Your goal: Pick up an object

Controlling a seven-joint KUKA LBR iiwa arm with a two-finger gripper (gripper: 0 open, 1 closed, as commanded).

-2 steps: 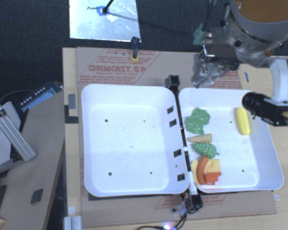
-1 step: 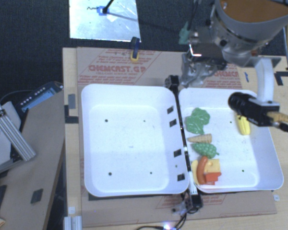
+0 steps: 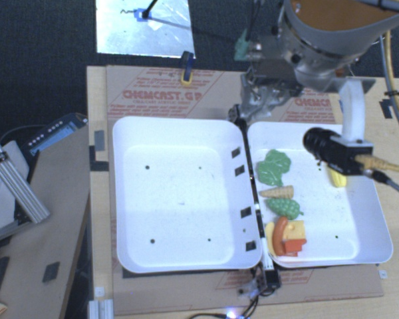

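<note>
Orange-red toy food [image 3: 289, 236] at right bin's [image 3: 366, 244] near corner, green leafy pieces [image 3: 274, 166] beyond, tool [image 3: 256, 105] state unclear.

"CHEMCAST GP" is printed in red on the brown protective sheet [image 3: 161, 88] under the bins, repeated partly near the arm.
</note>
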